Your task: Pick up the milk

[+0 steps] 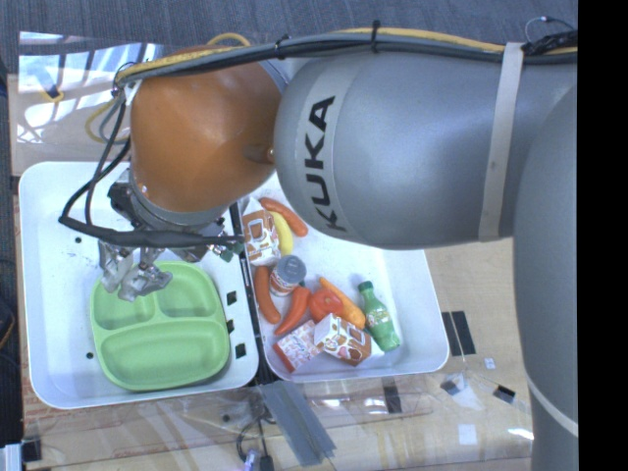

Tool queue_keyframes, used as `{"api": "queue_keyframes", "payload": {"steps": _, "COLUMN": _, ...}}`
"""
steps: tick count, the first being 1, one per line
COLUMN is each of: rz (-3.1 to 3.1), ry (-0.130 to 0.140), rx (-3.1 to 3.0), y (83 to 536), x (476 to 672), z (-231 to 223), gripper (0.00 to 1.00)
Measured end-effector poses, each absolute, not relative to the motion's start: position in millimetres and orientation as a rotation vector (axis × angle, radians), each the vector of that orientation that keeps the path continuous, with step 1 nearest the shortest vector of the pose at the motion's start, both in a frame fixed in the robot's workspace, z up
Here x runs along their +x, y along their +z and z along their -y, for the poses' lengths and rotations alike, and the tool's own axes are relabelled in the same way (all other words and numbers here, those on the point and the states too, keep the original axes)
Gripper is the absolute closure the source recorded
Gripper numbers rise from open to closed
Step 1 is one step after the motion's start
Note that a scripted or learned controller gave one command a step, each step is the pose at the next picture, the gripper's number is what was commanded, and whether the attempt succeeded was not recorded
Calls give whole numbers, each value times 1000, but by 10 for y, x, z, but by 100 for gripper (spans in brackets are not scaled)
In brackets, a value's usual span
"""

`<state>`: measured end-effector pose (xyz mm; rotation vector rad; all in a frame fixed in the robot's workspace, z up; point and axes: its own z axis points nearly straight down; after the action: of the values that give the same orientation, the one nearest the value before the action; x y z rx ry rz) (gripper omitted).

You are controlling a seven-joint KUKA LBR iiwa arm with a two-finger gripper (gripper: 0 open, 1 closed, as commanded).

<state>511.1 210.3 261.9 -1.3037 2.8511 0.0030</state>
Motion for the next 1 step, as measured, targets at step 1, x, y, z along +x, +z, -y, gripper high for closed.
{"api": "queue_keyframes", "payload": {"steps": 1, "rz": -2672, "ry": 1, "rx": -1654, "y": 2586, "x": 4814, "z": -1988, "gripper": 100}}
